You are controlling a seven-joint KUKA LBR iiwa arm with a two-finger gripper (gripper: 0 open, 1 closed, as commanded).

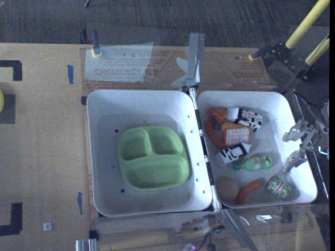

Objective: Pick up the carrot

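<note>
My claw hangs over the right bin's right rim, fingers spread apart and gripping nothing, while the carrot lies near that bin's front wall (just beside a brown potato).

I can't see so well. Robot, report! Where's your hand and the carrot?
Hand over right bin's right edge, holding nothing. Carrot at bin's front, untouched, against a brown ball. Green bottle just behind.
</note>
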